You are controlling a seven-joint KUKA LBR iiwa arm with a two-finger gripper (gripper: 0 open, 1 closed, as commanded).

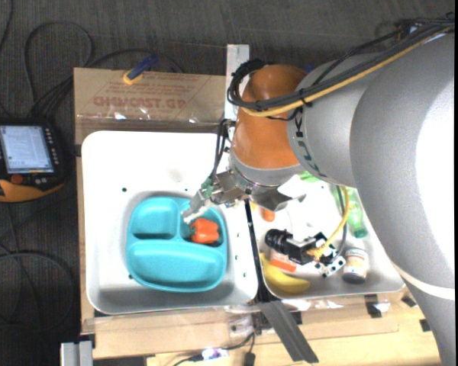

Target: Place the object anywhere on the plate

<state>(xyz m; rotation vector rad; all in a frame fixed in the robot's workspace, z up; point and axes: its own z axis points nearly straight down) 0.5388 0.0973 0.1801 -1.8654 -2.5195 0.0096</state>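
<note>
Grey two-finger gripper (pixel 199 211) low over left white bin (pixel 107 166), tips at small orange object (pixel 205 231) lying in upper-right compartment of turquoise divided plastic plate (pixel 175 269). Grip unclear, cannot tell. Looks like release stage; next likely straight lift clear of plate.
</note>
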